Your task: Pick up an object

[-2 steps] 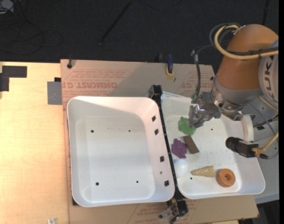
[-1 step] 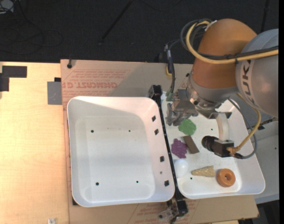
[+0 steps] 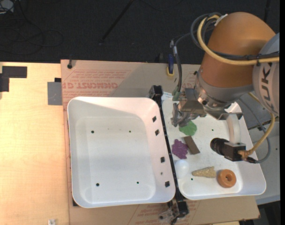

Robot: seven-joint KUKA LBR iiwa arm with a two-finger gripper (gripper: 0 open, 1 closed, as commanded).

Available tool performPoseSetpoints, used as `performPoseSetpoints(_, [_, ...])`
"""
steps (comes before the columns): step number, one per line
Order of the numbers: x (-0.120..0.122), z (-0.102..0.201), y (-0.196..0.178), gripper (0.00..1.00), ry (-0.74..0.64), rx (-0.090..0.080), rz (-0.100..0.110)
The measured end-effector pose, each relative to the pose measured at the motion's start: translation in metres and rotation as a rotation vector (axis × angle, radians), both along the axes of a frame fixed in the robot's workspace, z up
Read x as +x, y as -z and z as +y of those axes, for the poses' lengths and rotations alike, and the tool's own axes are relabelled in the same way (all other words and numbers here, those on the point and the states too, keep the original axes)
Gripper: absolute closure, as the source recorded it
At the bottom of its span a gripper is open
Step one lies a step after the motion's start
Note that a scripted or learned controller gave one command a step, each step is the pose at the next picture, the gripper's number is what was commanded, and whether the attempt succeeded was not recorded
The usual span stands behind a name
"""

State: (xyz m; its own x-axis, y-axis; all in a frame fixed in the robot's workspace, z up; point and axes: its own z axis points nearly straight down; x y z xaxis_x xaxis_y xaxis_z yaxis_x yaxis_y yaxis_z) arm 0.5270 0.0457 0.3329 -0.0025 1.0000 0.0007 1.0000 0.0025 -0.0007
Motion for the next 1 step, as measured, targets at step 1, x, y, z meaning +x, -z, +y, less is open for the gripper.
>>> performPoseSetpoints(1, [0.0052, 0.062, -0.0809, 1.0, -0.003, 0.0, -0.004])
